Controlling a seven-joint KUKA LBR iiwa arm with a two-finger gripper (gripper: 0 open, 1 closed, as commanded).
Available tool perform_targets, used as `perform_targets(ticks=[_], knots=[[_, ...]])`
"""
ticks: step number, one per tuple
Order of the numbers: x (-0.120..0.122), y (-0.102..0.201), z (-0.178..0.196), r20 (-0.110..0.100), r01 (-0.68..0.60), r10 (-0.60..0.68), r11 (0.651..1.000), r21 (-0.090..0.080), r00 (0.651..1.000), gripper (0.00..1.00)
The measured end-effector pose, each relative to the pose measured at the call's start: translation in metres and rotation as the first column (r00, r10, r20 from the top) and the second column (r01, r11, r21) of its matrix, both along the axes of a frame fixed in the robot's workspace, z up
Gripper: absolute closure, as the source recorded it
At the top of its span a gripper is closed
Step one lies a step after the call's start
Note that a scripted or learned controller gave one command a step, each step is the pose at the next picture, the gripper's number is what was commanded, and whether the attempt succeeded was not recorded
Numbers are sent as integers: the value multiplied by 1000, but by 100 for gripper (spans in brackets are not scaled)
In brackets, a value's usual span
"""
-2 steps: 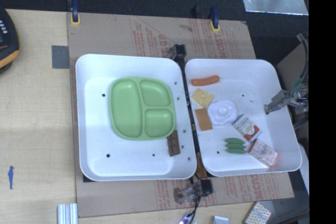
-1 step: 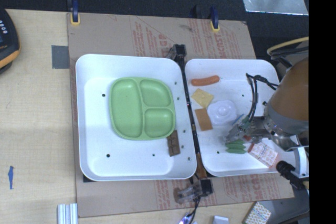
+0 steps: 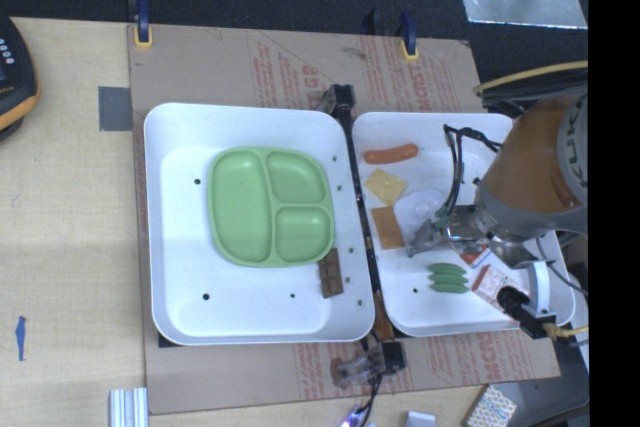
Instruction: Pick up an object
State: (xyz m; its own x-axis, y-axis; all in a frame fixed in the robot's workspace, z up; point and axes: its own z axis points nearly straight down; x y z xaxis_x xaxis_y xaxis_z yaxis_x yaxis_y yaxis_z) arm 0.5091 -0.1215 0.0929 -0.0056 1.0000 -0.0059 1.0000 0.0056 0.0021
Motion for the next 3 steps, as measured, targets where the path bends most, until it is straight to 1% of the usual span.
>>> perform_targets(ticks=[1, 2, 3], knots=[[40, -89, 74, 6, 7, -7, 1000, -2, 1000, 0], [-1, -58, -1, 5, 1, -1, 1000, -3, 1000, 0], [2, -61, 15, 8, 1, -1, 1000, -3, 1000, 100]])
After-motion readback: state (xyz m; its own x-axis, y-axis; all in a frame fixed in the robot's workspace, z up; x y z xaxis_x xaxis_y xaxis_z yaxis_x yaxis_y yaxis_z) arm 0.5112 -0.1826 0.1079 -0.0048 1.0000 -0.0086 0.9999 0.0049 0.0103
